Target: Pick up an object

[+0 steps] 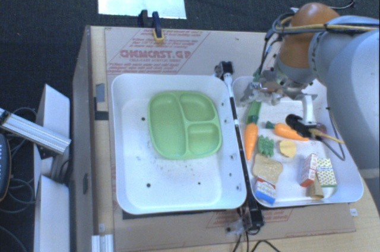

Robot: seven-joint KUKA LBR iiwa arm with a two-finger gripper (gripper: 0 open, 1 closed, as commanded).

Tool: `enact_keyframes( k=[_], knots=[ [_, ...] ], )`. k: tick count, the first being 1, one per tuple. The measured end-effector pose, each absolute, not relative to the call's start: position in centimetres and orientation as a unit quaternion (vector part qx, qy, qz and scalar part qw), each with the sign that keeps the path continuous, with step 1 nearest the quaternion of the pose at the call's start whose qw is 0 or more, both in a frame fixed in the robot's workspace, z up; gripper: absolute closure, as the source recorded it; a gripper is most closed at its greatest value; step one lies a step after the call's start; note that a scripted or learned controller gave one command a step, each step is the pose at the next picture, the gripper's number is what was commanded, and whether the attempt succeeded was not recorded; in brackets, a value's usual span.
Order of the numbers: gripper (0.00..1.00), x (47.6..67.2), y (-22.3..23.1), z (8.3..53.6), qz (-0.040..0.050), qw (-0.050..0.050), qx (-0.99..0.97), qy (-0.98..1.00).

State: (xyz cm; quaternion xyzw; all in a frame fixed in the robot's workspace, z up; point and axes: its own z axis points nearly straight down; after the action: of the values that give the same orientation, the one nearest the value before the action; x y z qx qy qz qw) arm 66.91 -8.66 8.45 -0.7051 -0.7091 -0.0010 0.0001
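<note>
Two bins were set on the desk (148, 49). The gripper (265, 90) – its opening could not be told – was poised over the right bin (350, 188), just above a carrot (250, 139). Crowded neighbouring toys – a likely cause of a missed grasp.

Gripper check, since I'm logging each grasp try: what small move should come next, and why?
Probably a short descent. The gripper hangs at the far end of the right bin, just above the green vegetable beside the carrot, with nothing seen in its grasp.
</note>
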Motion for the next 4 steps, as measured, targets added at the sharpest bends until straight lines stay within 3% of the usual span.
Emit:
enact_keyframes(
  k=[1, 2, 3, 4],
  knots=[
    [0.0, 60.1, -9.4, 8.4, 0.0, 0.0, -0.707, -0.708],
    [0.0, 59.0, -8.3, 8.4, -0.0002, 0.0, -0.707, -0.707],
    [0.0, 53.9, -9.4, 8.4, 0.0, 0.0, -0.707, -0.707],
    [0.0, 51.8, -8.5, 8.4, -0.0004, 0.0, -0.707, -0.707]
  ],
)
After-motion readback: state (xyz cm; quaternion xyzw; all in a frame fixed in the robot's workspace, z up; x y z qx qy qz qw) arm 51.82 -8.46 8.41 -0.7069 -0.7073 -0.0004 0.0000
